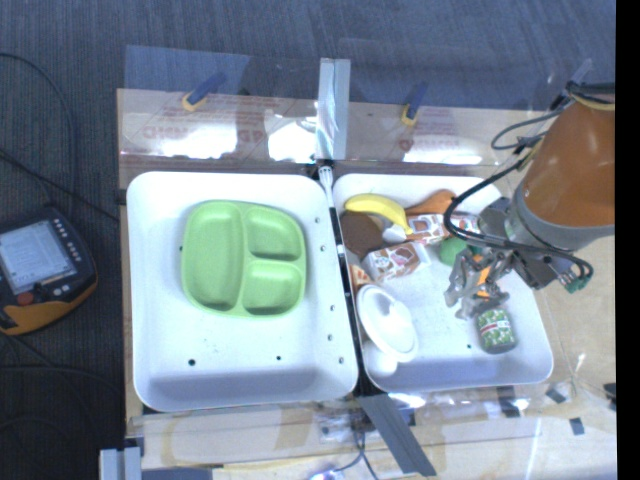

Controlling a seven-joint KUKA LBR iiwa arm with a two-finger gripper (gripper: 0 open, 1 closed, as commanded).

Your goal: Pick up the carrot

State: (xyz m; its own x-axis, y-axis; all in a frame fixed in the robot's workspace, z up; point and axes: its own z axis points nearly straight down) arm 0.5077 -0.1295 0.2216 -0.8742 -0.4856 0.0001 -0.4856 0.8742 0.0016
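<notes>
Your gripper (472,286) hangs low in the right bin (530,368); you can't tell how its grip stands. Orange at its tip may be the carrot (486,275). Snack packets (392,261) and the green can (495,330) show no readable print.

- No word, brand or number can be read anywhere in the camera view.
- The small red-and-white printed packets (392,261) in the right white bin (520,368) carry markings too blurred to make out.
- At 4 o'clock from them, the green printed can (495,330) bears an unreadable label.
- At 9 o'clock in the view, the grey handheld pendant's screen (40,251) shows no legible text.
</notes>
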